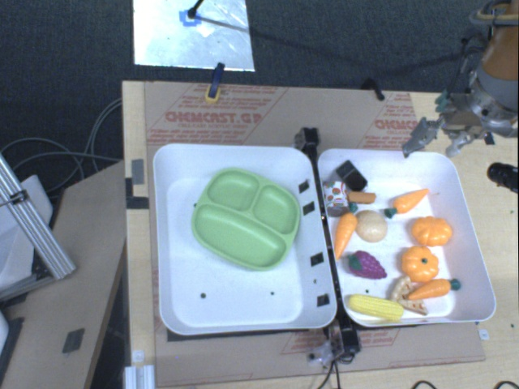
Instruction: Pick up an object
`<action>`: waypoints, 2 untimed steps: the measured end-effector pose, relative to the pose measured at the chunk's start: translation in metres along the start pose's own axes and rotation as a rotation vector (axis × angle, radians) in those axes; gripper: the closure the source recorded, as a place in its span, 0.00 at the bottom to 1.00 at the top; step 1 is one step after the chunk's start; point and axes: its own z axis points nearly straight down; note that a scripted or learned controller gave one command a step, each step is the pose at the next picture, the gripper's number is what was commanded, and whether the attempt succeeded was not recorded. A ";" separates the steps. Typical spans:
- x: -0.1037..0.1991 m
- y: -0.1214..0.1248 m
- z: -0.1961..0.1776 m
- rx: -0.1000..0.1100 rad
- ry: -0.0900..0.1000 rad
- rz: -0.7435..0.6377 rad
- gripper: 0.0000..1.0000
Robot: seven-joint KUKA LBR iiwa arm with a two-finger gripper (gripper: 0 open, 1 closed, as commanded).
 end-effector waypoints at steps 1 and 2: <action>0.000 0.002 -0.007 -0.011 -0.002 -0.002 0.00; -0.006 0.002 0.053 -0.007 -0.001 0.000 0.00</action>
